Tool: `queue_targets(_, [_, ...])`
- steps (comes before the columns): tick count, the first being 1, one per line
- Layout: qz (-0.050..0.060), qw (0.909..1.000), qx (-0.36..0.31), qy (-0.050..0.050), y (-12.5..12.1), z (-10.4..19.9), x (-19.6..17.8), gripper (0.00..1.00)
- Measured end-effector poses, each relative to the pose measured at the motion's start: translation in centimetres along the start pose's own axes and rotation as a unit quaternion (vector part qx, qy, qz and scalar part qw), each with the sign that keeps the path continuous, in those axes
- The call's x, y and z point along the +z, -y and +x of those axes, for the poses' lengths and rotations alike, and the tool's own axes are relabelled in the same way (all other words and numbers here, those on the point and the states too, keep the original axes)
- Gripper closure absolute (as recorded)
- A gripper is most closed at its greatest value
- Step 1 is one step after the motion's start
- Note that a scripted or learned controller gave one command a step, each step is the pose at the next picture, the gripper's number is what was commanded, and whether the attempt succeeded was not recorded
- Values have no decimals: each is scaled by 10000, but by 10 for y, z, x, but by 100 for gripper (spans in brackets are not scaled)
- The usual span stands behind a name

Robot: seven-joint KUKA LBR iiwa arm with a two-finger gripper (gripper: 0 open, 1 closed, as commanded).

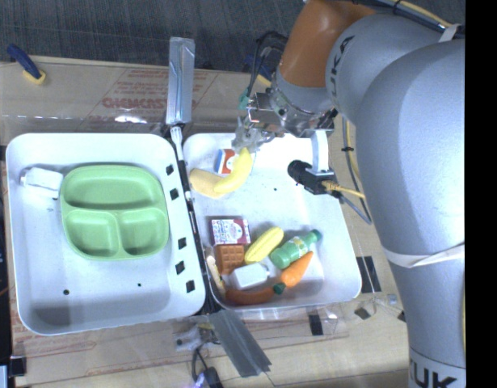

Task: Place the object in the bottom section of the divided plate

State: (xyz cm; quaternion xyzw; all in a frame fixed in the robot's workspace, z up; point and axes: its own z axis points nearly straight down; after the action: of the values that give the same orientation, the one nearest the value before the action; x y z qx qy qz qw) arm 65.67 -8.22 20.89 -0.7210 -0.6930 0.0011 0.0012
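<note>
The green divided plate [115, 208] lies in the left bin [38, 297], with one wide section at the far side and two small sections at the near side. A yellow banana [224, 178] hangs at a slant over the far left part of the right bin [337, 241]. Its upper end sits between the fingers of my gripper [247, 142], which is shut on it. Its lower end points toward the wall between the two bins. A small red, white and blue carton [224, 160] is partly hidden behind the banana.
At the right bin's near side lie a pink carton [229, 231], a waffle [229, 257], a yellow piece [264, 243], a green bottle [292, 249], a carrot [296, 269] and a white block [250, 276]. A white item [42, 178] sits left of the plate.
</note>
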Motion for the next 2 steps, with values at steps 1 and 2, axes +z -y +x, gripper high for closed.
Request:
queue_targets(1, [13,9973,-736,0,69,78,19,100])
queue_targets(2, [13,9906,-1371,3,119,126,19,100])
